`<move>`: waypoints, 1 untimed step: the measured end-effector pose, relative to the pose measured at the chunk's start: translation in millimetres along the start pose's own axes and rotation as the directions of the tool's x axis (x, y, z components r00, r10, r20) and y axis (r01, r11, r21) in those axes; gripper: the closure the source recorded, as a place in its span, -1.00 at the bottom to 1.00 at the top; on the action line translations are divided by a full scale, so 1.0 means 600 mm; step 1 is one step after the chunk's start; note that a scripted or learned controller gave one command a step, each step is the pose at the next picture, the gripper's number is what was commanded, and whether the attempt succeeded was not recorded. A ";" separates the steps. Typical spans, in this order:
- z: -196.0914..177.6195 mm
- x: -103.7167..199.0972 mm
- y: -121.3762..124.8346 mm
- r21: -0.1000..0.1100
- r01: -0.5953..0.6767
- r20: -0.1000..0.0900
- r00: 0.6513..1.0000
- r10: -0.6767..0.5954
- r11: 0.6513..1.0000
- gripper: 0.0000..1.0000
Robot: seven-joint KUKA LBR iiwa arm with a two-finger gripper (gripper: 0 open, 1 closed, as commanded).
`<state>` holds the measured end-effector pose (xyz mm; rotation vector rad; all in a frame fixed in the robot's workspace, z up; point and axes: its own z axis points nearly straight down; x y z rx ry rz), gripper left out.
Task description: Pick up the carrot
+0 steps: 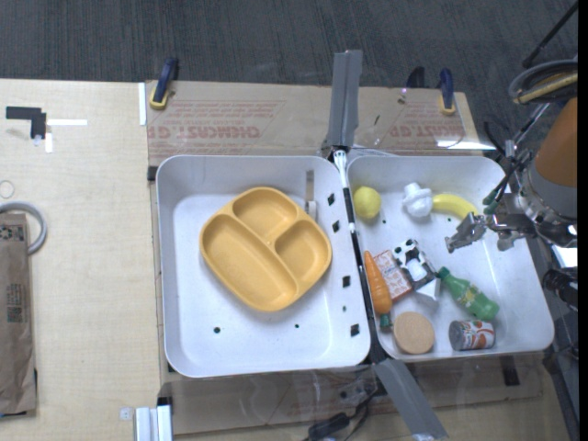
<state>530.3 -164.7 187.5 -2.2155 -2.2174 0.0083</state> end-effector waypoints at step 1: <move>-0.043 0.012 0.050 -0.003 -0.056 0.002 0.998 0.056 0.998 -1.00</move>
